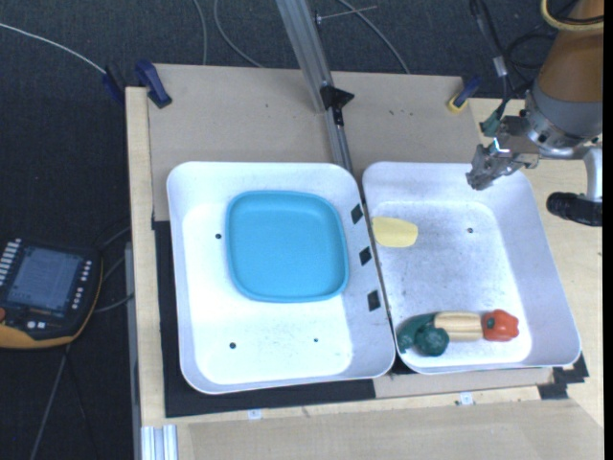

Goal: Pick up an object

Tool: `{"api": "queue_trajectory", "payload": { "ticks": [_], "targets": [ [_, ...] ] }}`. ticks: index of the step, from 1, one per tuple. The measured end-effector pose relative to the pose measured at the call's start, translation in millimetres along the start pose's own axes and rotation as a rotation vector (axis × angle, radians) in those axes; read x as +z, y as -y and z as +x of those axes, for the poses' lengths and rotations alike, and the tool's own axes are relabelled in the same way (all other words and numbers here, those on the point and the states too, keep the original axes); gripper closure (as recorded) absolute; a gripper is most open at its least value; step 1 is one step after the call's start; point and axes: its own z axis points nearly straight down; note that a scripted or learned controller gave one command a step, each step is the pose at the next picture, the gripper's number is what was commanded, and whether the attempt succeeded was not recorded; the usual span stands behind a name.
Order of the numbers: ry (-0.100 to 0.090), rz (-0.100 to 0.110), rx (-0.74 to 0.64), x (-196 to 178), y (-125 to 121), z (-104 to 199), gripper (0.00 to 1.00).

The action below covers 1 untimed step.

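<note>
Over the right bin's (546, 247) far right corner the end effector (485, 172) is hanging with nothing visibly in it, its opening impossible to judge, apparently approaching, and next needing to descend on the yellow piece (395, 232) at the left wall.

The arm (575, 56) is cut off by the top and right edges. The gripper (487, 171) is small and blurred, its fingertips too indistinct to make out. The pendant (43, 290) runs off the left edge. A pole (306, 41) leaves the top. The green thing (424, 337) is too blurred to identify.
</note>
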Motion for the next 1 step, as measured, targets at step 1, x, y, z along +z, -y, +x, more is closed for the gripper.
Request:
{"api": "queue_trajectory", "payload": {
  "ticks": [1],
  "targets": [
    [-0.002, 0.005, -0.004, 6.4, 20.9, 52.2, 1.0]
  ]
}}
